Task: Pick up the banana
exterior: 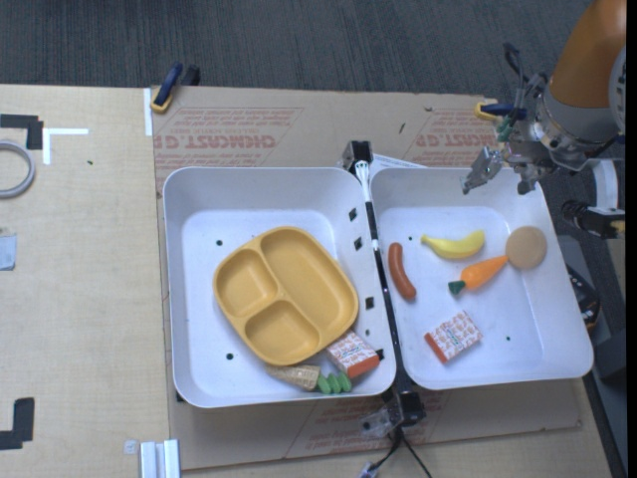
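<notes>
Since the curved yellow banana (454,244) touches the orange carrot (480,272) at its five o'clock, the open, empty pincer (503,167) could snag both.

Fixed above the bench (80,297), looking down at a slant. Far enough to take in both white bins: left bin (189,297) and right bin (552,347) side by side at centre. Faces the dark floor (328,28) beyond the bench. Arm (587,68) at right edge.

Bench (80,297): cardboard sheet (259,132) under two white bins, left (184,297) and right (557,352), side by side.
</notes>
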Motion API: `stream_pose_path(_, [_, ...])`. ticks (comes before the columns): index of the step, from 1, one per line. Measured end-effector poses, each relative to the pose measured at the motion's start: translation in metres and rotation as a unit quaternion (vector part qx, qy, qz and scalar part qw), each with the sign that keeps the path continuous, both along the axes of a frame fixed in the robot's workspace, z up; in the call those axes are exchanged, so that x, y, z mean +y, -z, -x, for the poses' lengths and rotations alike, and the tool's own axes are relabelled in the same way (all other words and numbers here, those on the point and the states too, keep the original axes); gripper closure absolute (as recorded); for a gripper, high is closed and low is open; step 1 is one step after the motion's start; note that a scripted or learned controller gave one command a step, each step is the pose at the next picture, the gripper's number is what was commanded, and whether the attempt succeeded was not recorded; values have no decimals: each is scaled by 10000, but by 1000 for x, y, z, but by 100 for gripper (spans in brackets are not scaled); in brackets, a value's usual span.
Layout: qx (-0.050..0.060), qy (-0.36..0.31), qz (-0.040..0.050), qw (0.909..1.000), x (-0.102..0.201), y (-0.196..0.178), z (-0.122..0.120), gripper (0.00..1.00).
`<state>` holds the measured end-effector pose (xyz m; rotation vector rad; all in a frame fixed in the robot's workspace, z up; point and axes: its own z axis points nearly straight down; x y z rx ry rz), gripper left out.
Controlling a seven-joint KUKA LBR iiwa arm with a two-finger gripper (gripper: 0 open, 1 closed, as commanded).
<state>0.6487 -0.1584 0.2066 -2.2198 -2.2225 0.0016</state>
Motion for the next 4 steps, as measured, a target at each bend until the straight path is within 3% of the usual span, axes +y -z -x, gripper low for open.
stream_pose_path(1, [-5,-576,1,9983,16,114,33,0])
stream_pose_path(2, [-18,-566,6,9984,16,104,32,100])
stream_pose_path(3, [-15,-1549,5,9879,83,14,15,100])
stream_pose_path(4, [-11,-2340,3,9722,145,14,-10,100])
